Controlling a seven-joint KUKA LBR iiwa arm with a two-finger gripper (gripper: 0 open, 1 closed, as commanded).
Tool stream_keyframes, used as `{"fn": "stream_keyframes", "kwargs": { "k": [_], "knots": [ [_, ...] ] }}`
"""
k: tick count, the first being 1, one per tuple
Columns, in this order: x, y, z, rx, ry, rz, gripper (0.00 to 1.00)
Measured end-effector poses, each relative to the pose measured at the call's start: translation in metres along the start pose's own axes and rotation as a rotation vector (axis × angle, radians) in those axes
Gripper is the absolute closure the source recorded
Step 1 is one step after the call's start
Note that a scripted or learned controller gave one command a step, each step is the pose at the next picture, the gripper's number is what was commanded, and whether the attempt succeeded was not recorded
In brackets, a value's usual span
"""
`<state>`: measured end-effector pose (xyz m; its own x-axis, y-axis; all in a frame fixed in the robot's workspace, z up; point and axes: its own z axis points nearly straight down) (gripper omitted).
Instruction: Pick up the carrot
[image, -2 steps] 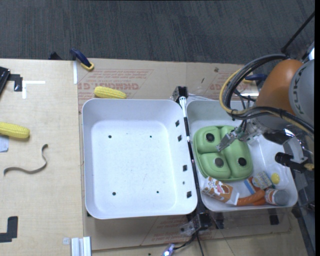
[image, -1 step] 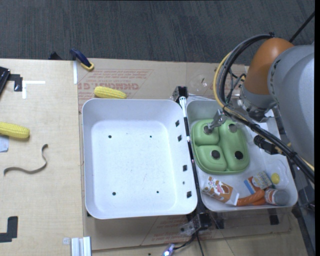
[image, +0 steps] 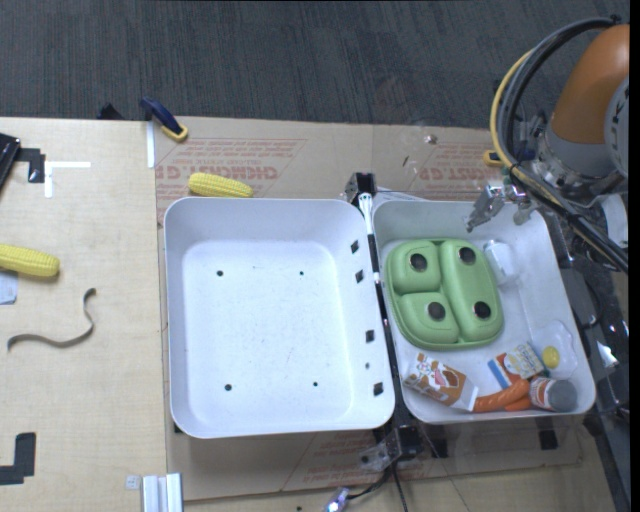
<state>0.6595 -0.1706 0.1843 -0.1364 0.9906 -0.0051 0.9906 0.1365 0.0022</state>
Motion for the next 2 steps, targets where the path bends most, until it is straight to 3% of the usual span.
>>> {"fn": "stream_keyframes", "kwargs": {
  "k": [1,2],
  "knots": [
    [0.059,-0.001,0.069,-0.013,-0.004,0.326,0.0],
    [-0.044,-0.007,0.026,0.001,0.0,0.329,0.0]
  ]
}}
